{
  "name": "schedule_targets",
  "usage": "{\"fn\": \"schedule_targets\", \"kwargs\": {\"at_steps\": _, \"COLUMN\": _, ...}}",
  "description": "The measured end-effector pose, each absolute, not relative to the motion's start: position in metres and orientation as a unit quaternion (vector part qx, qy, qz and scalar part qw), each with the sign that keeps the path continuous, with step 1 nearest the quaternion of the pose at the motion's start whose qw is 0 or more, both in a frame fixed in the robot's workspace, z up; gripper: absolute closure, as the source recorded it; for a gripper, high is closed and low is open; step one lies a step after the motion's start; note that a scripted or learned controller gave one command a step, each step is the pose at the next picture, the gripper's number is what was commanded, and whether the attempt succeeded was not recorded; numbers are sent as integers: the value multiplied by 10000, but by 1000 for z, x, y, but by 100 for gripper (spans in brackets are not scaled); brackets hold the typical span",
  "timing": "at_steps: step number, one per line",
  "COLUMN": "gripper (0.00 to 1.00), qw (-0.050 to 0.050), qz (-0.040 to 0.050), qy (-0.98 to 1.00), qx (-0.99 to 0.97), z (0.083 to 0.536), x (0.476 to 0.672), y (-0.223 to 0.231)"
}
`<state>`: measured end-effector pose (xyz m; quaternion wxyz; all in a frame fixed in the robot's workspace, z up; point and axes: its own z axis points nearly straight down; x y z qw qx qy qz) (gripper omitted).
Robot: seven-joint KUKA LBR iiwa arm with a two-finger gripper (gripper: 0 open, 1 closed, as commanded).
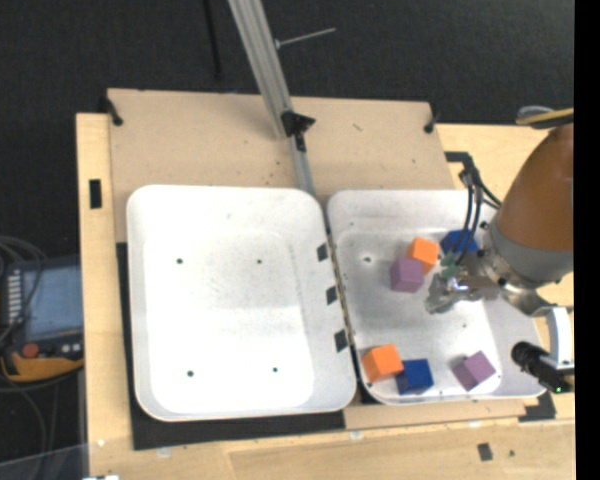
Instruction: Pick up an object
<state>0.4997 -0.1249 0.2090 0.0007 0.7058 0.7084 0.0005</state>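
The right bin [380,218] holds several small blocks. An orange block [424,251] and a purple block [406,275] lie near its middle, with a blue block [458,242] just right of the orange one, partly behind the arm. Along the near edge lie an orange block [383,362], a blue block [415,376] and a purple block [474,370]. My gripper [442,294] hangs low over the bin floor, just right of the middle purple block and below the orange one. Nothing shows between its tips.
The left bin [230,298] sits beside the right one, with small clips along the shared wall. A slanted metal rail [265,58] rises from the back of the bench. A pendant and cables lie off the bench's left side.
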Motion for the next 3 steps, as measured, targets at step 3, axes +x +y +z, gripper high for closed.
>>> {"fn": "schedule_targets", "kwargs": {"at_steps": 3, "gripper": 100, "qw": -3, "qz": 11, "qy": 7102, "qx": 7040, "z": 227, "x": 553, "y": 36}}
